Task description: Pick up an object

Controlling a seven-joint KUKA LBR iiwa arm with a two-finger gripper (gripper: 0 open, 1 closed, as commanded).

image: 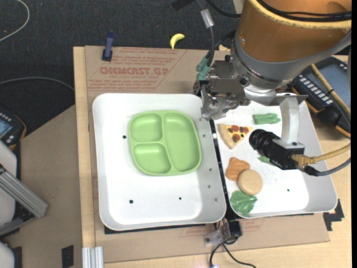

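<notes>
Big and orange, the robot arm [290, 21] reaches in from the right. Its jaws [215, 108] hang low over the gap between the two bins, and I cannot tell if they are open or closed. Just beside them, in the right bin [312, 197], lie a pizza slice [233, 134], a cookie [250, 181] and a green leaf [243, 202]. A green plate [165, 143] sits in the left bin [111, 166].

A brown bench board [139, 71] printed with red lettering is seen from above — two shallow white bins are set side by side on it, left bin [111, 166] touching right bin [312, 191].
</notes>
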